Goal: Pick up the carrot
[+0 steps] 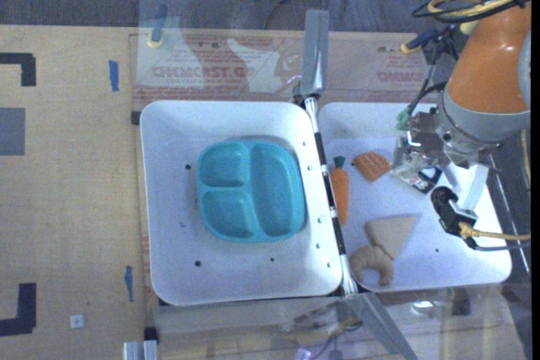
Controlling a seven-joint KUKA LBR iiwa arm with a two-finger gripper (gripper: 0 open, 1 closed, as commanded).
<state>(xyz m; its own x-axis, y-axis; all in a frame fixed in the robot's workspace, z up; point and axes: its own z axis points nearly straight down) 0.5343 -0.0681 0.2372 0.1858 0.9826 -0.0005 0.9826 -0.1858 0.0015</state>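
- You have the carrot [340,191] lying in the right bin [485,265], tight against that bin's left wall, its green top towards the far edge and its orange tip pointing to the near edge.
- Nothing is touching the carrot; it rests flat on the bin floor, so the pick is not yet made.
- Your gripper [415,156] hangs over the right half of that bin, nearer its far edge, well apart from the carrot. How the tool is set I cannot tell; the wrist and cabling hide it.
- Between the tool and the carrot sits a small orange ridged piece [370,165], near the far-left corner of the bin.
- Towards the near edge lie a tan wedge [393,233] and, just beside it at the near-left corner, a croissant [372,263].
- The left bin [169,131] carries a blue divided plate [251,190] at its centre.
- By my judgement, everything is left for you: travel to the left wall, descend, close, lift. The wall leaves little room on one side.
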